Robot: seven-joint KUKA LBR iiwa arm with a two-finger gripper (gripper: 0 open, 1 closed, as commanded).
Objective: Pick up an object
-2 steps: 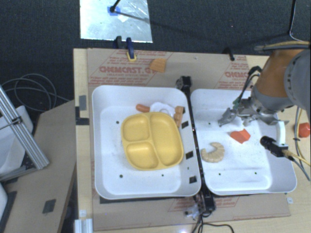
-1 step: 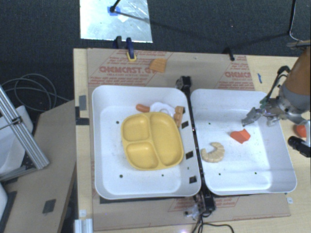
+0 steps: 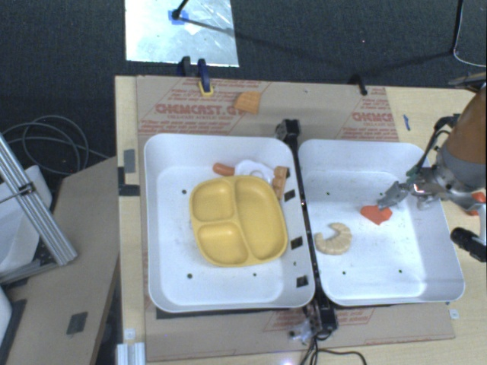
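While your gripper (image 3: 389, 197) sits low in the right bin (image 3: 426, 280), its fingers look spread fairly wide, their tips just beside or touching the orange-red piece (image 3: 375, 215) on the bin floor; nothing shows between them, so you should count the pick as not yet made. By my reading you are at the approach or closing stage, with the grasp and the lift left to do. Near that piece, toward the front, lies a pale crescent-shaped item (image 3: 334, 239). Over in the left bin (image 3: 163, 226) you have a yellow divided tray (image 3: 235, 220), with a small orange sausage-like piece (image 3: 224, 169) behind it
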